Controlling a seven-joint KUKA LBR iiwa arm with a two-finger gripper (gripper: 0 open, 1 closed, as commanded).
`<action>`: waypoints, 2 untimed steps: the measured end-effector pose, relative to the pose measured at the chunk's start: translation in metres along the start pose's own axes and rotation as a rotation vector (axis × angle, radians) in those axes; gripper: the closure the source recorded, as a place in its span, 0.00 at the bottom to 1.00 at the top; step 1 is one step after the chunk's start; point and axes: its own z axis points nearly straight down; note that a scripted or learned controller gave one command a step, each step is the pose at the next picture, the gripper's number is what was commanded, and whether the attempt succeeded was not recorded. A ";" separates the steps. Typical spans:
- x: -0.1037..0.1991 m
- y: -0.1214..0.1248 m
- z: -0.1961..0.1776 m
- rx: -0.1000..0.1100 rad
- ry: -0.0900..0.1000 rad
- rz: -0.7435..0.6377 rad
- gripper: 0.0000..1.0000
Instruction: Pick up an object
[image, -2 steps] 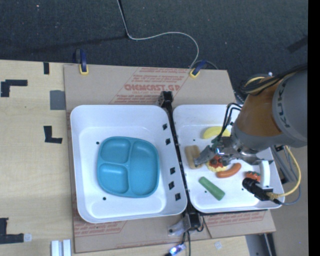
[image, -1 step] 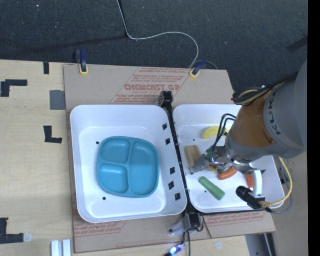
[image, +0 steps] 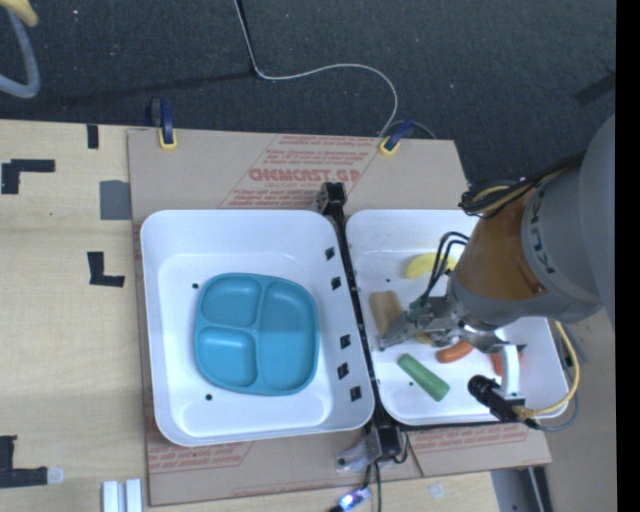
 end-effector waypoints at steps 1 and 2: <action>0.001 0.000 -0.010 0.000 0.001 -0.001 1.00; 0.001 0.005 -0.053 0.000 0.003 -0.002 1.00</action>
